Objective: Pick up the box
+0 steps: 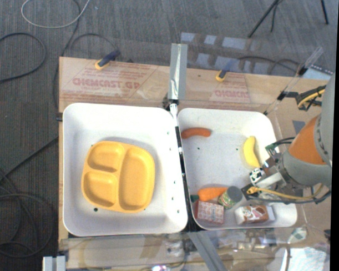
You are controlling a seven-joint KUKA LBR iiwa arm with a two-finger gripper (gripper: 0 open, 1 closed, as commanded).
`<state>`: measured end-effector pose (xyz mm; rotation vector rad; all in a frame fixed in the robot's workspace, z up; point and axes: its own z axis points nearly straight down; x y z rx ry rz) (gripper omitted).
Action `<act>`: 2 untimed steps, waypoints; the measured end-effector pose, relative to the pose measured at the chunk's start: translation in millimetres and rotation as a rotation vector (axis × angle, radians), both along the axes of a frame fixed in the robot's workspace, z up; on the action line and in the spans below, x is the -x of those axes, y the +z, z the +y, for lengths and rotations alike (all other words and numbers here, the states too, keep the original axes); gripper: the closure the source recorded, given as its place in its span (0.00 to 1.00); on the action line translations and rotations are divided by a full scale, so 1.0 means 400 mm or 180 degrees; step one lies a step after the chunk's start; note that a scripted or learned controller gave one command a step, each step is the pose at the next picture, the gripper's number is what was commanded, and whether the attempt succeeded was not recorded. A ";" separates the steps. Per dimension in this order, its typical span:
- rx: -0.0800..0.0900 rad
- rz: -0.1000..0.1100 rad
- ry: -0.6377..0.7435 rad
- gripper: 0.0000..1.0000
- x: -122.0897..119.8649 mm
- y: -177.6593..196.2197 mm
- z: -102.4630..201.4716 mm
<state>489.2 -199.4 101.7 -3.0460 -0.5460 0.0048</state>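
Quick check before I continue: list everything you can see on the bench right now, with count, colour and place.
left bin: 1, white, left half of bench
divided tray: 1, yellow, middle of left bin
right bin: 1, white, beside left bin
sausage: 1, orange-red, right bin, far left corner
banana: 1, yellow, right bin, right side
carrot: 1, orange, right bin, near side
can: 1, green-topped, right of carrot
box: 1, red patterned, right bin, near edge
carton: 1, white and brown, right of box
clamps: 2, yellow, far edge of bench
arm: 1, grey with orange band, over right bin's right edge
gripper: 1, near the can

Grey arm (318, 159) with orange band, yellow cable trailing by its wrist.
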 end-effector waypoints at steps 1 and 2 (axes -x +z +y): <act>-0.0008 -0.0011 -0.0380 1.00 -0.008 -0.007 0.006; 0.0099 -0.0022 -0.0457 1.00 -0.038 -0.028 0.038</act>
